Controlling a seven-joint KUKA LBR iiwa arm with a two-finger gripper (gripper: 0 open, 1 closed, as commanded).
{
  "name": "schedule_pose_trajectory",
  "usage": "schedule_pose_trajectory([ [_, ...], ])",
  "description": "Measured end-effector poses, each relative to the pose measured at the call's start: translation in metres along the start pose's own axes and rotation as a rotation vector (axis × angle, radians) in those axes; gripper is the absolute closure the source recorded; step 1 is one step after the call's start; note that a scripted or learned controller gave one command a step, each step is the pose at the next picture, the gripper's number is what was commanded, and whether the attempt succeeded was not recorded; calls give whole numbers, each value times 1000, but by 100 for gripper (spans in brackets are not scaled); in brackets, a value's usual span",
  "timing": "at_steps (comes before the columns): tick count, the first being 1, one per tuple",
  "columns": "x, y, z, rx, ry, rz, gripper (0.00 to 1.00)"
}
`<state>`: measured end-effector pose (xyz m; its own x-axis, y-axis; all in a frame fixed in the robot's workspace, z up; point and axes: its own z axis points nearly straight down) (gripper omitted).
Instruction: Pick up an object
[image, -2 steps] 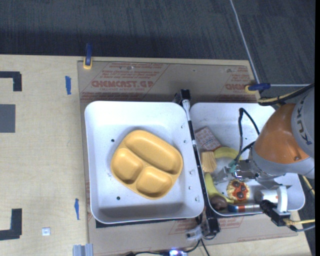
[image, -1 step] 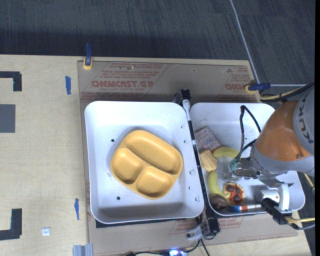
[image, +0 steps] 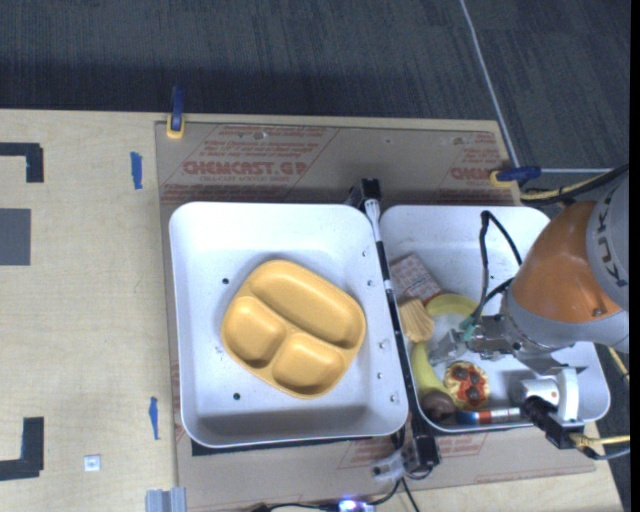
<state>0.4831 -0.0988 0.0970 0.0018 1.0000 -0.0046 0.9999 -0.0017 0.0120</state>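
Low in the right bin (image: 500, 232), the claw (image: 462, 345) hangs over a pizza-slice toy (image: 466, 382), beside a banana (image: 425, 366) and marker (image: 490, 414). Whether it grips anything, I cannot tell. Farther out, a yellow three-compartment tray (image: 292, 327) fills the left bin (image: 200, 300) below cardboard (image: 330, 160) printed "CHEMCAST".

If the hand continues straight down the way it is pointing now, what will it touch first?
Most likely the yellow banana, or the clutter packed beside it in the right bin. The hand points down over that pile, but from this slanted view depth is unclear.
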Motion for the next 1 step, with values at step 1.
schedule_pose_trajectory([
  [1, 1, 0, 5, 1, 1, 2, 0],
])
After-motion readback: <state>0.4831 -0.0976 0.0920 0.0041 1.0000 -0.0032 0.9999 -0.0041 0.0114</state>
